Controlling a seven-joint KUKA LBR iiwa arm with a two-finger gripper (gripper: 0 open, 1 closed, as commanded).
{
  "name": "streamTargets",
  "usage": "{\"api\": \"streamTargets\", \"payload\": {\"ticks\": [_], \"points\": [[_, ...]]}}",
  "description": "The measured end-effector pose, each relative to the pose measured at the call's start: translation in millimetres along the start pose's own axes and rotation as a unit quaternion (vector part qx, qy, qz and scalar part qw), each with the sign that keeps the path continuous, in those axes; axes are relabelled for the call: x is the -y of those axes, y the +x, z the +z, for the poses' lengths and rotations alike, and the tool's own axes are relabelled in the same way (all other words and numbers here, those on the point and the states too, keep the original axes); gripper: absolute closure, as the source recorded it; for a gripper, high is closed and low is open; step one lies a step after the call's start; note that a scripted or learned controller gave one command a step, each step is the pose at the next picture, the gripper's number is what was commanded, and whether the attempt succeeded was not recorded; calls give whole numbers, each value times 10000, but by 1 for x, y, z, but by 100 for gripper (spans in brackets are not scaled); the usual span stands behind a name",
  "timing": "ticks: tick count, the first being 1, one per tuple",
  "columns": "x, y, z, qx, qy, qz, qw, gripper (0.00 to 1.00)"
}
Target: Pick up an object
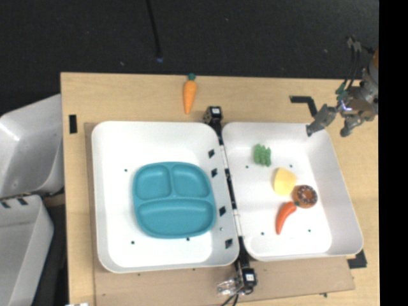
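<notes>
The right bin (331,234) holds a green knobbly toy (262,153), a yellow piece (284,180), a brown frosted donut (305,196) and a red chili (285,217). The donut touches both the yellow piece and the chili. My gripper (332,125) hangs over the bin's far right corner, well away from all of them. Its two fingers are spread open, one fingertip (315,125) over the bin rim, and nothing sits between them.
A teal divided plate (173,198) lies in the left bin (108,234). An orange carrot (189,94) rests on the bench behind the bins. A black bracket (303,101) sits on the bench just left of the gripper.
</notes>
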State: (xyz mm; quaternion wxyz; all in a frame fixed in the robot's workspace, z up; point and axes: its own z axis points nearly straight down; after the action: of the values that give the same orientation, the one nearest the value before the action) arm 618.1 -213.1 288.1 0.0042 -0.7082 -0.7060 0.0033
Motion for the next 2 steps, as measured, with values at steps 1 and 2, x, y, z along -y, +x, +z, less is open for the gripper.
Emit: {"api": "streamTargets", "payload": {"ticks": [1, 2], "points": [[-2, 1, -8, 11, -62, -15, 10000, 0], [-8, 8, 46, 11, -40, -31, 10000, 0]]}}
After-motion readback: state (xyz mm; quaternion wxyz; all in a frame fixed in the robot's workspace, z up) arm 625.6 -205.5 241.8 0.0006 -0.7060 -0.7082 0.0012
